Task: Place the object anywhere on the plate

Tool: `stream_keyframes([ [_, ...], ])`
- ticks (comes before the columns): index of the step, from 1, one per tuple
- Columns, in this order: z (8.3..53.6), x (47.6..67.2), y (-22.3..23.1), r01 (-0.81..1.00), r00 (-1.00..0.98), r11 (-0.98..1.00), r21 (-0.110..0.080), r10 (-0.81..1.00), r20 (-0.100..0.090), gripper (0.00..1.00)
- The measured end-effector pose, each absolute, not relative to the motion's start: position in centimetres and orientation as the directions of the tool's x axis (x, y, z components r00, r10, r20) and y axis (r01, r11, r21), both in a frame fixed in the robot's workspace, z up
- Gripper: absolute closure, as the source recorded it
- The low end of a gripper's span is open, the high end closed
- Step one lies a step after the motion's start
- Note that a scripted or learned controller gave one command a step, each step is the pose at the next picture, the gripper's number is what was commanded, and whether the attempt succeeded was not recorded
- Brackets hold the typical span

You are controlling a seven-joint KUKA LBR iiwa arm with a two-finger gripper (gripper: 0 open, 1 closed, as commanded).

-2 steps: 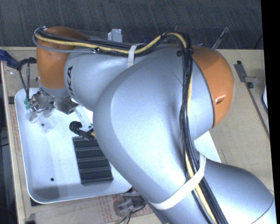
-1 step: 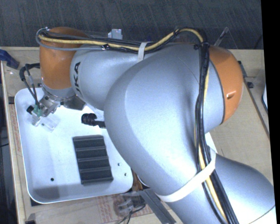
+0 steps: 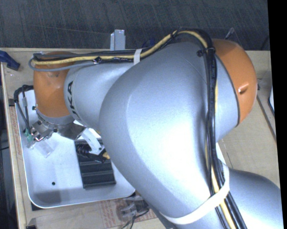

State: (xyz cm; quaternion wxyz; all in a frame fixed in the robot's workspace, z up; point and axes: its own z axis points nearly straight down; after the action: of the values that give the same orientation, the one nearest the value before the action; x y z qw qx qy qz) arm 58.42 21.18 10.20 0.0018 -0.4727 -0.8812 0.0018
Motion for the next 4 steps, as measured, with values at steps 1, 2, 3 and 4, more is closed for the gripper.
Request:
stream_keyframes([
  [1, 9.2, 62.7, 18.5, 0.713, -0.701, 0.701, -0.001, 0.713, 0.0, 1.0],
  [2, 9.1, 57.7, 18.6, 0.776, -0.631, 0.631, -0.005, 0.776, 0.002, 1.0],
  [3, 9.1, 47.5, 13.7, 0.534, -0.845, 0.845, -0.004, 0.534, 0.005, 1.0],
  [4, 9.1, 47.8, 19.6, 0.311, -0.95, 0.95, -0.023, 0.311, 0.002, 1.0],
])
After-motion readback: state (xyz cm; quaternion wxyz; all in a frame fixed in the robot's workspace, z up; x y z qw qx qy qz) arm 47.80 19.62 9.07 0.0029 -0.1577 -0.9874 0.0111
